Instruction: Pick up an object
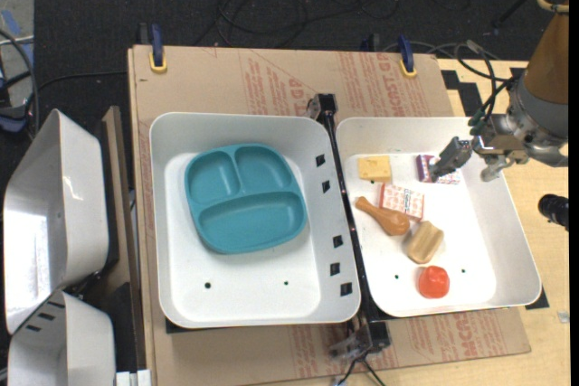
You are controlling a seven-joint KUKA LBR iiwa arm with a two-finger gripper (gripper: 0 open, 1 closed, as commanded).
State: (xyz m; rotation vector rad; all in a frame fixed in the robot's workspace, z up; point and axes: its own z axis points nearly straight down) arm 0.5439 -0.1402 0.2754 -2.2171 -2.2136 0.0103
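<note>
Claw (450, 160) hangs over the right bin's (517, 221) far right part, at a purple packet (427, 167).

The claw's tip sits at the packet's right edge; whether it is released or clenched cannot be told, and nothing shows between its prongs. The packet's label is too small to read, as is the print on the red-and-white pack (403, 201) below and left of the claw. Red lettering on the cardboard (271, 81) under the bins runs mirrored and sideways and cannot be made out. Left of the claw lies a yellow block (374, 167); below-left, a brown drumstick (384, 215) touches a tan roll (423, 241); further below, a red ball (433, 282) lies near the bin's near rim. White floor lies bare below and right of the claw. Well to its left, the left bin (172, 221) bears a teal plate (244, 197).
</note>
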